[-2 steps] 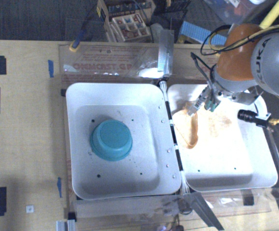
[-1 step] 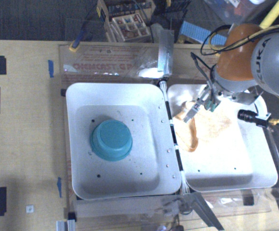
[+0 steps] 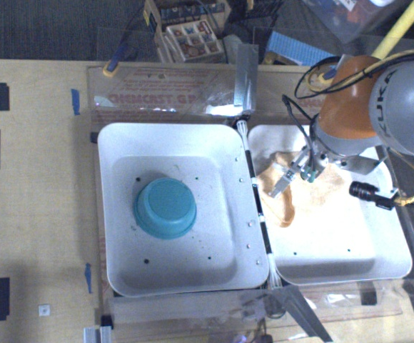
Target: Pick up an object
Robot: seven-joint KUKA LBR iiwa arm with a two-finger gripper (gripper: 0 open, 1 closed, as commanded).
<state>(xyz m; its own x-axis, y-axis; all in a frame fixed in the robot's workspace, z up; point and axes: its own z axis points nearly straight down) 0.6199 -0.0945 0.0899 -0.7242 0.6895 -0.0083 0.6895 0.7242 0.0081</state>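
While the arm (image 3: 378, 98) hangs over the right bin (image 3: 350, 263), I judge the grasp step is in hand: my pincer (image 3: 287, 181) sits on the limp tan cloth (image 3: 282, 191), spread I cannot tell. Next calls for lifting. A smooth round teal bowl (image 3: 165, 207) sits in the left bin (image 3: 121, 156).

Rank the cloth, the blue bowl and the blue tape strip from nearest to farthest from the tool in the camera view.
1. Cloth, right bin, just under the tool.
2. Bowl, left bin's middle.
3. Tape, on the bench, far left.
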